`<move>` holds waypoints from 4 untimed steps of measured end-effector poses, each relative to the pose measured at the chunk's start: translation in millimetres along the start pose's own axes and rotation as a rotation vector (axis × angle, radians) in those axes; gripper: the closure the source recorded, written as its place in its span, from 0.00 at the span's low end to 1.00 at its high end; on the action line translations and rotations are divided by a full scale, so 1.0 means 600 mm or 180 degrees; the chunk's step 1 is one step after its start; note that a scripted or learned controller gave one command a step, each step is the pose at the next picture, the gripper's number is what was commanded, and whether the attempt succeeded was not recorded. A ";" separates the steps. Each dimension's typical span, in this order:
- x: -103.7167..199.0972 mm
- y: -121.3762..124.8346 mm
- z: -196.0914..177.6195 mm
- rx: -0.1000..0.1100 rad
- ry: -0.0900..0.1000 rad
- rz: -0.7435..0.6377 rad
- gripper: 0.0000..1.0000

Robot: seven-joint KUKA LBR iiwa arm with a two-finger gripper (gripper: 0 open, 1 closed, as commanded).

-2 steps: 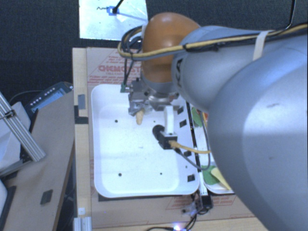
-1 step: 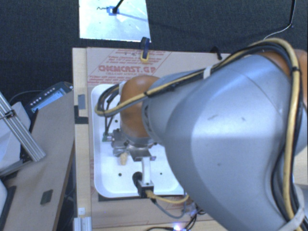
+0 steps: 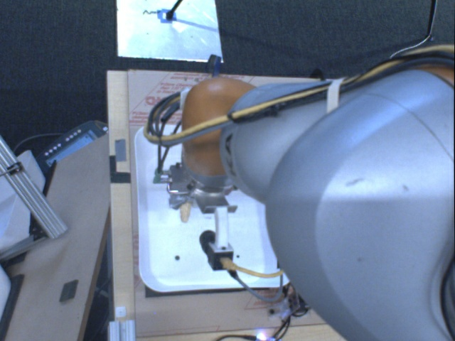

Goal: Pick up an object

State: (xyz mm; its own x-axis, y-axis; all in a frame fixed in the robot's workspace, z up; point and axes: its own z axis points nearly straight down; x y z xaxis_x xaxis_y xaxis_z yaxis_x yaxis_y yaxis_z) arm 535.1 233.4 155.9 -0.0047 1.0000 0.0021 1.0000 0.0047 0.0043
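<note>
The grey two-finger gripper [image 3: 190,206] hangs low over the shallow white plastic bin [image 3: 151,272], about midway along its left wall. It points straight down, a pose that suits a grab from above. Its own body hides how far open it is, so I cannot tell that, nor whether it has hold of anything. A small tan piece [image 3: 186,212] sits right beneath it; whether it is an object or a gripper part, I cannot say. The bulky grey arm with its orange band [image 3: 341,190] crosses the bin's right side, probably covering other candidates.
</note>
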 end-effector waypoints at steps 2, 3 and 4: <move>-0.004 0.106 -0.202 -0.0036 0.0003 0.0002 1.00; 0.001 0.034 -0.067 0.0037 -0.0012 0.0012 1.00; -0.133 0.054 -0.174 -0.0007 -0.0011 0.0035 1.00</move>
State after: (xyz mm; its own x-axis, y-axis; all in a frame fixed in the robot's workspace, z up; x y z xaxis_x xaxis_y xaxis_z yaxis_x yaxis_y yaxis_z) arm 567.7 153.3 260.3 0.0063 1.0000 -0.0012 1.0000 -0.0063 0.0064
